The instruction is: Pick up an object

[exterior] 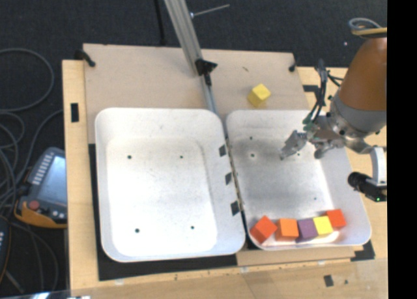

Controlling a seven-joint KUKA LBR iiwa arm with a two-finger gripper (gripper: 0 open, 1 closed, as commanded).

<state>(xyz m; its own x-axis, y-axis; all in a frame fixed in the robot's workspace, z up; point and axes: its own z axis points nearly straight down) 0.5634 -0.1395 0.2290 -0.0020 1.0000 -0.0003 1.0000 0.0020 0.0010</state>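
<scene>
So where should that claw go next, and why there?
Probably toward the near edge of the right bin, down to the row of blocks. The gripper hangs over bare bin floor with nothing between its fingers, and those blocks, like the purple block, are the nearest things to grab.

Even, fairly bright overhead light; soft shadows; white bins [163, 180] slightly washed out; picture mildly soft and grainy throughout.
</scene>
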